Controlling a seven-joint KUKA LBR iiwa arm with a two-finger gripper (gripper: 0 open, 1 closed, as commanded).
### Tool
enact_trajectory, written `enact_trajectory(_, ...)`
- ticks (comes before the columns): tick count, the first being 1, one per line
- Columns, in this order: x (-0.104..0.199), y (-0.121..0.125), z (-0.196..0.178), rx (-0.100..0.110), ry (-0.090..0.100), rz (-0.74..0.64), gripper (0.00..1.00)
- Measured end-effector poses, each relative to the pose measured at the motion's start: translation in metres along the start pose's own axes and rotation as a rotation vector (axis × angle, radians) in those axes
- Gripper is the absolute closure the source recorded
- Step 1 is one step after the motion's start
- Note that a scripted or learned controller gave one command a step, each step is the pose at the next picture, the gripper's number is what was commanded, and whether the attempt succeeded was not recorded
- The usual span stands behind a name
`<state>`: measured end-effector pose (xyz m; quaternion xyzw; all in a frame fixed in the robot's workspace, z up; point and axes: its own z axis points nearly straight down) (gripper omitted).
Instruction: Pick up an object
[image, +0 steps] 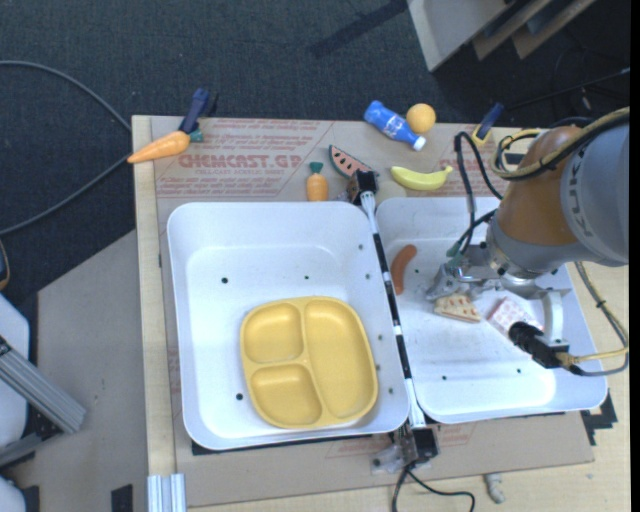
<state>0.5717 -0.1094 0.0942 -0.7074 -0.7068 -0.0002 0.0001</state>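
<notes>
The tool (447, 288) hangs low in the right bin (480, 385), in the half of it nearer the left bin. From this slant I cannot tell whether the tool is apart or together. Nothing can be seen clamped in it.

Toward the bottom of the view from the tool, the right bin's floor lies bare down to its near rim. To the tool's left, the two bins' rims meet in a dark seam close by. Beyond the tool the far wall stands near.

A tan wedge (458, 308), like a slice of pizza, lies flat just below the tool, touching it or nearly so. A pink and white packet (504, 312) lies just beside the wedge on the arm's side. A reddish sausage (402, 268) lies to the tool's left, near the seam, apart from the tool.

Past the seam, well to the tool's left, the left bin (270, 235) holds a yellow divided plate (308, 360).

Beyond the tool, on the table (250, 160) outside the bins, lie a banana (420, 178), a blue bottle (392, 123), an orange ball (421, 117) and a watermelon slice (345, 160). A carrot (160, 148) lies far off at the table's left corner.
</notes>
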Motion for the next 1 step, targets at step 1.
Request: enact_trajectory(1,0.0641,0.0116,-0.0909,-0.001,0.000,-0.002,1.00)
